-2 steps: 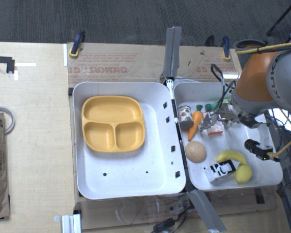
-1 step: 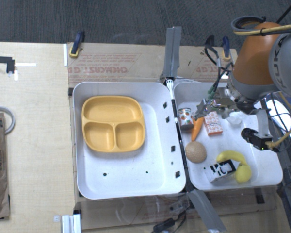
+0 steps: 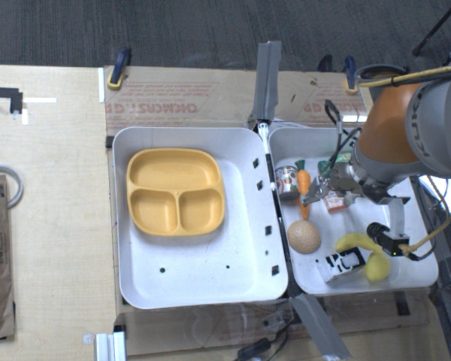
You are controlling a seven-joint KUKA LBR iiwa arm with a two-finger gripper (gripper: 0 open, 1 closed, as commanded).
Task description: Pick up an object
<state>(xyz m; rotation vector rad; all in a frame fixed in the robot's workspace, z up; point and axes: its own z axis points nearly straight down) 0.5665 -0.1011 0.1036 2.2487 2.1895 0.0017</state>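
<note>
My gripper (image 3: 314, 192) is low in the right bin (image 3: 406, 277), near its left wall. It sits right against an orange carrot (image 3: 304, 180) that lies lengthwise there; the gripper covers part of the carrot's middle. A small metal can (image 3: 286, 179) stands just left of the carrot. A tan round ball (image 3: 304, 237) lies below the gripper. A red and white packet (image 3: 334, 201) lies under the wrist. Further right are a banana (image 3: 355, 241), a yellow fruit (image 3: 376, 268) and a black and white box (image 3: 343, 263).
The left bin (image 3: 203, 269) holds a yellow divided plate (image 3: 177, 192). The grey arm with its orange band (image 3: 391, 126) and loose cables (image 3: 395, 241) hangs over the right bin's right half. A cardboard sheet (image 3: 188, 100) lies behind the bins.
</note>
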